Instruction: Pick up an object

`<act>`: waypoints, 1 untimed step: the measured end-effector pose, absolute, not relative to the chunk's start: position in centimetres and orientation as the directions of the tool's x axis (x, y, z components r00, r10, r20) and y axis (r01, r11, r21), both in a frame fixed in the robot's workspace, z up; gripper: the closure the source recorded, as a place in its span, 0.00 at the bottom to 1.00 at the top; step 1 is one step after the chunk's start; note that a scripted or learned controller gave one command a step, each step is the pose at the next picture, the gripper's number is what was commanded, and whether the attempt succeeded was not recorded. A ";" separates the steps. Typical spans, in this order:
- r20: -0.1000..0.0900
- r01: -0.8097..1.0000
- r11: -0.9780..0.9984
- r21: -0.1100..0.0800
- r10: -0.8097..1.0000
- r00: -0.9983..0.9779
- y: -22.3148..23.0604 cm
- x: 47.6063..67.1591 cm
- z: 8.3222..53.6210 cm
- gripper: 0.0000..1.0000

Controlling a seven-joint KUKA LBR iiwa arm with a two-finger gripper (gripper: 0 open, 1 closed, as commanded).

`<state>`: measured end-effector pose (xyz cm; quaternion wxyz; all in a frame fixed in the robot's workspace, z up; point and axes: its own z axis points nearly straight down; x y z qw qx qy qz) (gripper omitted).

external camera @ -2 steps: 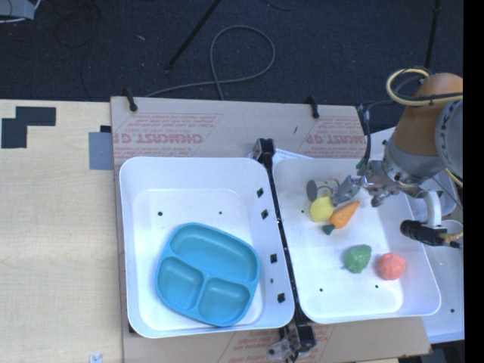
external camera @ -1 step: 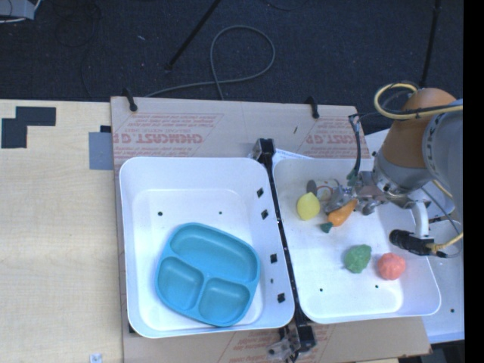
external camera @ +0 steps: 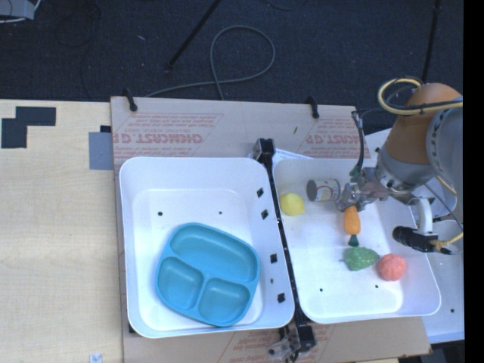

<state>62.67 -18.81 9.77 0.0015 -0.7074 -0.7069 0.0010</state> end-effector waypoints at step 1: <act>-0.001 1.000 -0.002 0.002 1.000 0.002 -19.7 63.0 14.8 1.00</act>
